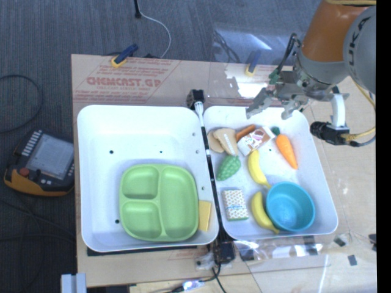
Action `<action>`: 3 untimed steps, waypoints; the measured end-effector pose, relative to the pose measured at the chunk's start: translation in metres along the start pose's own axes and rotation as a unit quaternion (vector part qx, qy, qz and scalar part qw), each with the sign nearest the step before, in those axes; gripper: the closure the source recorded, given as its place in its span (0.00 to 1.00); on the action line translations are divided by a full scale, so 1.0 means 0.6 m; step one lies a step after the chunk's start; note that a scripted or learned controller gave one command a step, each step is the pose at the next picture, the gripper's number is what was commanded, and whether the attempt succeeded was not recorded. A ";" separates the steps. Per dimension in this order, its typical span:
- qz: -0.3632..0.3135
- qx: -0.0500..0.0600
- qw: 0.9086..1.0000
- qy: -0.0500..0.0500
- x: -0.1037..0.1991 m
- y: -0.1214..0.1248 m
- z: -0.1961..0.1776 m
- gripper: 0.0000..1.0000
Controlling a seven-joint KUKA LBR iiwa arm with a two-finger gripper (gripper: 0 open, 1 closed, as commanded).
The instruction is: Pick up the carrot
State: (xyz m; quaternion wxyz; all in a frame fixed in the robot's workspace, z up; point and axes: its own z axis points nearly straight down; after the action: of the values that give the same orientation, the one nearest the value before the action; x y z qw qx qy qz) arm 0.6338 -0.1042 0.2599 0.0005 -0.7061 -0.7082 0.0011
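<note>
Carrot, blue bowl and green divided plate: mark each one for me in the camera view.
carrot (286,150): camera view, middle of its orange body.
blue bowl (291,207): camera view, inner floor of the bowl.
green divided plate (160,201): camera view, ridge between its compartments.

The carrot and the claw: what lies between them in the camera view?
Nothing. In the camera view, bare white bin floor and rim separate the claw from the carrot; the claw hangs above the bin's far edge.
</note>
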 end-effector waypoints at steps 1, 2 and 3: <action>-0.084 0.005 0.996 0.000 -0.093 -0.062 0.181 0.00; -0.090 -0.005 0.996 0.002 -0.131 -0.053 0.268 0.00; -0.090 -0.003 0.996 0.001 -0.131 -0.055 0.258 1.00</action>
State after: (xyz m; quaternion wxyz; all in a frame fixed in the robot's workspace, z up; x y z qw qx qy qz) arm 0.6009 -0.1832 0.1054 -0.0007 -0.6394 -0.7689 -0.0018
